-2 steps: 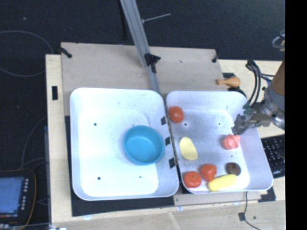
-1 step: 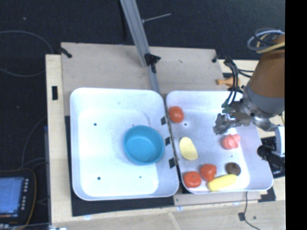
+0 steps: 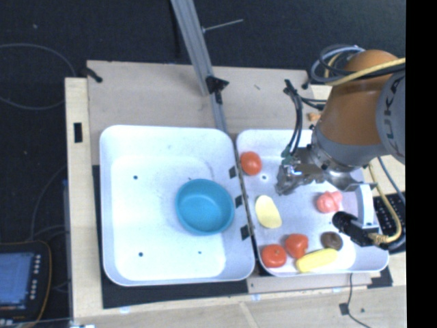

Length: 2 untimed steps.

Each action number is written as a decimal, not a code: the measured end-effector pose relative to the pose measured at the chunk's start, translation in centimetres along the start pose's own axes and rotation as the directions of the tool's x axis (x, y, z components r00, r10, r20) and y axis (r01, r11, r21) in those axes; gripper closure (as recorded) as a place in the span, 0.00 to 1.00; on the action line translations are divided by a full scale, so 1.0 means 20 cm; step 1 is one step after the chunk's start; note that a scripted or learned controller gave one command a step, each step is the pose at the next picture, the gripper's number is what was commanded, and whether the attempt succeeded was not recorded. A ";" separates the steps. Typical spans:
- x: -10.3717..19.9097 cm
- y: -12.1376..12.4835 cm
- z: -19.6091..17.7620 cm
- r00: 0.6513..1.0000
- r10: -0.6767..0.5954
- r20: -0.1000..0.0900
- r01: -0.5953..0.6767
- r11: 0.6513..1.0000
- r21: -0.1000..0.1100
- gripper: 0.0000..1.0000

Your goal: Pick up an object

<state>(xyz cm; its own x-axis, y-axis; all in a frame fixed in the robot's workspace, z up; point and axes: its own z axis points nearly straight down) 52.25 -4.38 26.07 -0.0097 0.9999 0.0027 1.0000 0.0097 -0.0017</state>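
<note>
My gripper [image 3: 289, 182] hangs over the middle of the right bin [image 3: 300, 139], its metal fingers pointing down and left. Just below it lies a pale yellow oval object [image 3: 268, 212]. An orange-red ball [image 3: 250, 162] rests up and left of the gripper, near the bin's left wall. A pink object [image 3: 328, 201] lies to its right. Along the front of the bin sit two red tomato-like objects [image 3: 274, 255] [image 3: 296, 244], a yellow banana-shaped piece [image 3: 316, 259] and a small brown object [image 3: 332, 240]. I see nothing between the fingers.
The left bin [image 3: 130, 156] holds a blue bowl [image 3: 204, 206]. A grey metal post [image 3: 194, 43] slants up from between the bins. The arm's body and cables cover the right bin's far right side.
</note>
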 end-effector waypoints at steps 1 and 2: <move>0.27 0.00 0.07 1.000 0.001 0.001 -0.001 1.000 0.003 1.00; 0.50 0.03 0.05 1.000 0.000 0.000 0.000 1.000 -0.001 1.00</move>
